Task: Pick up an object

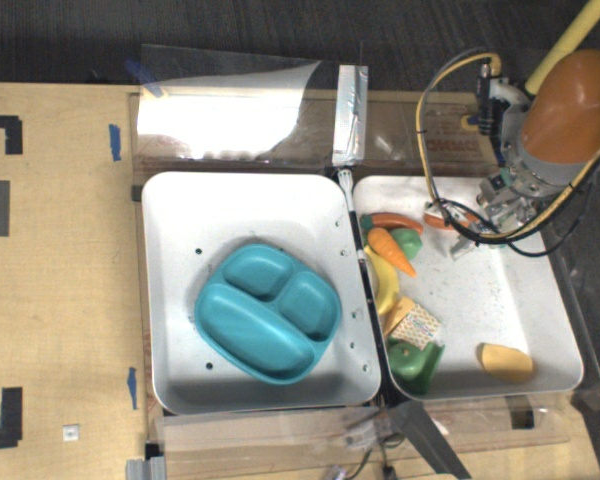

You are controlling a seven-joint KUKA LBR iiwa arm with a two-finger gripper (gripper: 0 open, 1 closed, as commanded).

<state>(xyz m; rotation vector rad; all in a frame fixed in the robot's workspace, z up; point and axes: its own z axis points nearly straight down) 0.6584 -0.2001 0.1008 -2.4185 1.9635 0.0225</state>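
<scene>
We see the arm (565,108) reaching in over the far right corner of the right bin (540,313), its orange band above the wrist and yellow and black cables (435,128) looping beside it. The jaws (467,236) hang low over the bin's far end; we cannot tell whether they are apart or together, and we see nothing between them.

Just left of the jaws lies a carrot (391,249), with a green piece (407,236) touching it on its far side. Nearer us from there, along the bin's left wall, sit a banana (385,283), a tan cracker-like block (412,321) and a green pepper (416,360). Well apart from the jaws, in the near right corner, rests an orange-yellow wedge (505,360).

Far to the left of the jaws, the left bin (170,218) holds a teal divided plate (268,311). Both bins stand on the surface (55,268).
</scene>
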